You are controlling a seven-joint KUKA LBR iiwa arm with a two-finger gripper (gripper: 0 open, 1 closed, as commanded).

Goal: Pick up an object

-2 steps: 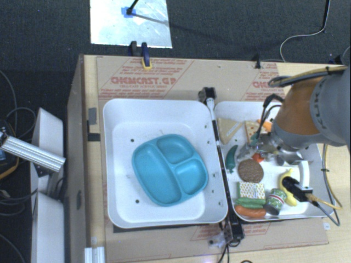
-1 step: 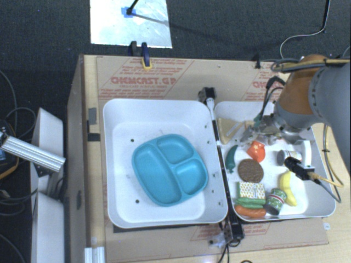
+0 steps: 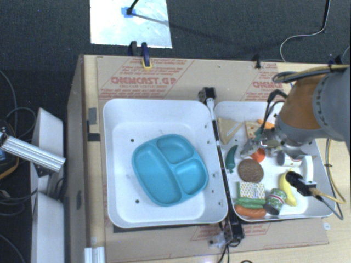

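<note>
The grey two-finger gripper hangs low in the right shallow white bin, just above a round brown patty. Its grip state can't be told (too blurred). The left white bin holds a blue divided plastic plate.

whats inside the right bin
The right bin holds toy food: a brown round patty, green pepper, cracker, banana and a small can. The arm covers the bin's upper right part.

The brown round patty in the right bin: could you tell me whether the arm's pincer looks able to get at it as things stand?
Probably yes. The brown round patty lies flat with its top uncovered, and the pincer sits just above it in the view. The green pepper and checkered cracker crowd its sides, which might hinder a grasp.
</note>
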